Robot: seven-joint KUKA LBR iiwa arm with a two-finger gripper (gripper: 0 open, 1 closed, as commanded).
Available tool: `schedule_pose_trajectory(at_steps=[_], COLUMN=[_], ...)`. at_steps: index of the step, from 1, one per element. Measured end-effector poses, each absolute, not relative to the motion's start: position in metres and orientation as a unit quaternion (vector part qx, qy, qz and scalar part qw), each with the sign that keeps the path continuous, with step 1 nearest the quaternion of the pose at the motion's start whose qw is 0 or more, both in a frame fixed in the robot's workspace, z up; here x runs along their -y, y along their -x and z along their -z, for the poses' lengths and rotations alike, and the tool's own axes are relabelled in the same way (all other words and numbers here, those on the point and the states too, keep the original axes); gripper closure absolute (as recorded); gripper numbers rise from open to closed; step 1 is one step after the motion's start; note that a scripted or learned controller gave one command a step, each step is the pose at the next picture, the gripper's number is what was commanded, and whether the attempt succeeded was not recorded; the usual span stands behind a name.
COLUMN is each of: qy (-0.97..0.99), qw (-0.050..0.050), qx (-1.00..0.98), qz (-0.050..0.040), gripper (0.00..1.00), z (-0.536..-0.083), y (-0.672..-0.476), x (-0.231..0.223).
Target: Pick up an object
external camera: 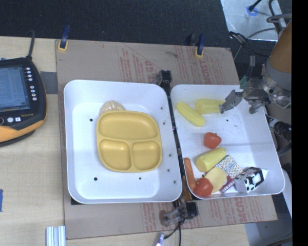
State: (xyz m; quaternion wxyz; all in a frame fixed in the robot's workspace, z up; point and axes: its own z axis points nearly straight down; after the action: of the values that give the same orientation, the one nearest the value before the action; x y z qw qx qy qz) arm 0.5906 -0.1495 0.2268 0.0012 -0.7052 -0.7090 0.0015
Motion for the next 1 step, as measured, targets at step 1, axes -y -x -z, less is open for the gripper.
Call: schedule_pose_trajectory(at_steps=[1], qy=[0.705], qw=[0.002], qx=[0.709], qz=[-0.0023], gripper=[0.00], z=[-0.0909], y=[-0.5657], x=[0.1278])
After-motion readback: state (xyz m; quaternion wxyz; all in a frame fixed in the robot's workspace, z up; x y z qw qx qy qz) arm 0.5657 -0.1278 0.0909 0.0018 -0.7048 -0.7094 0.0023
